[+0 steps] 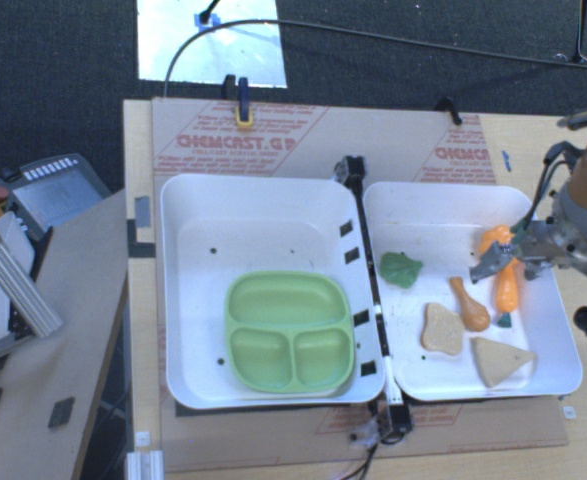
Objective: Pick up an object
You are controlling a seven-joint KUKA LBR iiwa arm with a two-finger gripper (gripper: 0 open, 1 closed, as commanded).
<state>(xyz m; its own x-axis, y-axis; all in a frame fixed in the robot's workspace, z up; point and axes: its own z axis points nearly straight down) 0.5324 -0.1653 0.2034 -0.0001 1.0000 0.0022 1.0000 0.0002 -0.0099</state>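
At the frame's right, in the right bin [453,203], our gripper [500,259] hangs just above the carrot [507,286], which runs top-to-bottom; whether it's open we cannot tell

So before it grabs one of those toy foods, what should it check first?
1. End effector over the right bin: ok.
2. Carrot directly beneath it: ok.
3. Finger opening: cannot tell.
4. Carrot apart from the drumstick: ok, a gap shows.
5. Bread slice, cheese wedge and green leaf out of the way: ok.
6. Carrot gripped: cannot tell.
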